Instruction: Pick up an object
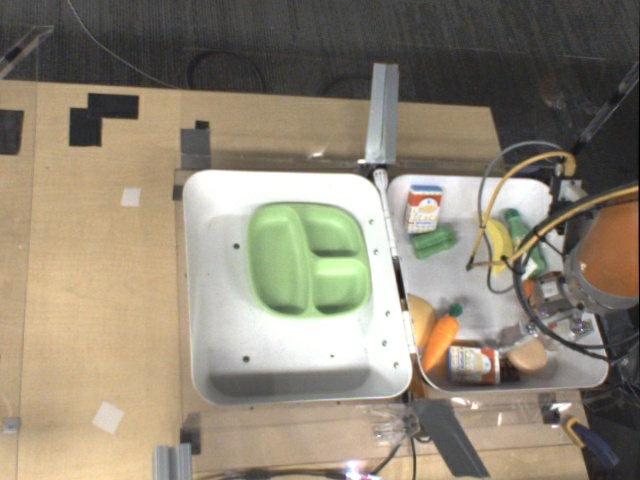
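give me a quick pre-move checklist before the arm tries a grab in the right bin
1. Objects present in the right bin: ok; carrot, bottle, small carton, banana.
2. Gripper over that bin: ok, at its right side.
3. Finger state: cannot tell, cables cover it.
4. Nothing held yet: cannot tell.
5. Carrot free to lift: not ok, it touches the bottle.
6. Green tray out of the way: ok, it lies in the left bin.

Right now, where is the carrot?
The carrot lies in the right bin, near its front-left corner, tilted with its green top up. A bottle lies just in front of it, and the gripper is further right.
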